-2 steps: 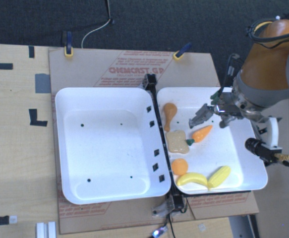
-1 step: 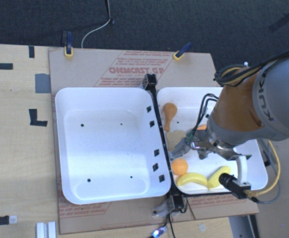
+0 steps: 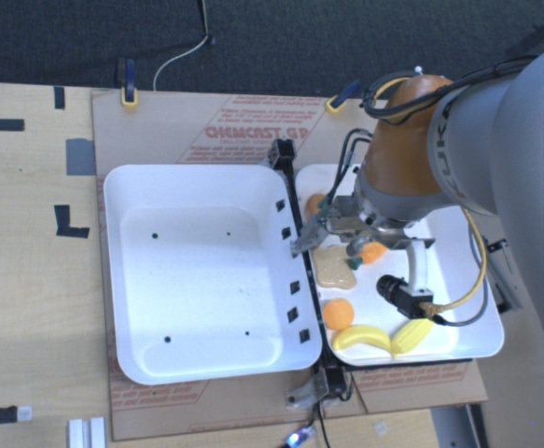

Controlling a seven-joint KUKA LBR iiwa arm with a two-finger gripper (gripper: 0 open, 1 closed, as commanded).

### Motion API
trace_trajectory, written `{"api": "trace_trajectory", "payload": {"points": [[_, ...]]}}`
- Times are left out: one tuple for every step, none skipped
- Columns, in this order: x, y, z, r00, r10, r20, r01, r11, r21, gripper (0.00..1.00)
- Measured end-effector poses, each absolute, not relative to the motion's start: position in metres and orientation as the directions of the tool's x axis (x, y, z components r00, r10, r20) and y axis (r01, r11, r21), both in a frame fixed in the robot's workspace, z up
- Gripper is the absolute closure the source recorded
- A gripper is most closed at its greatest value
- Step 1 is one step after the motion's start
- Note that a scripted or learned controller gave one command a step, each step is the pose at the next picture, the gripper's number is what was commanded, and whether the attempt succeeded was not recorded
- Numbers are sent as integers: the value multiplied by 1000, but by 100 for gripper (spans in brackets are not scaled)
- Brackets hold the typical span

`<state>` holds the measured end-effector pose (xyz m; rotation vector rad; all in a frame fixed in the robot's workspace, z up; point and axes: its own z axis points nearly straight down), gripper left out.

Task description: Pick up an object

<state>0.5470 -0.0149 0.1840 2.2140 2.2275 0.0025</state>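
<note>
Right bin (image 3: 458, 343): banana (image 3: 376, 338) lengthwise left-right.

left bin (image 3: 197, 269) open; right bin (image 3: 467, 334) cluttered

A pale wooden surface (image 3: 29, 278) is stretching across the view, carrying several dark tape marks (image 3: 64, 222) toward its left side. A brown cardboard sheet (image 3: 244, 138) printed with red lettering is lying flat on it, held at its far edge by 2 clamps, a yellow and blue clamp (image 3: 127, 87) on the left and another clamp (image 3: 341, 96) on the right. Beyond the surface, dark carpet (image 3: 299, 17) is covering the floor, and a thin cable (image 3: 192, 35) is trailing across it.
</note>
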Motion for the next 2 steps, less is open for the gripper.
{"api": "trace_trajectory", "payload": {"points": [[572,-44,299,0,1000,-2,1000,0,12,0],[519,-61,178,3,1000,1,1000,-3,-17,0]]}}
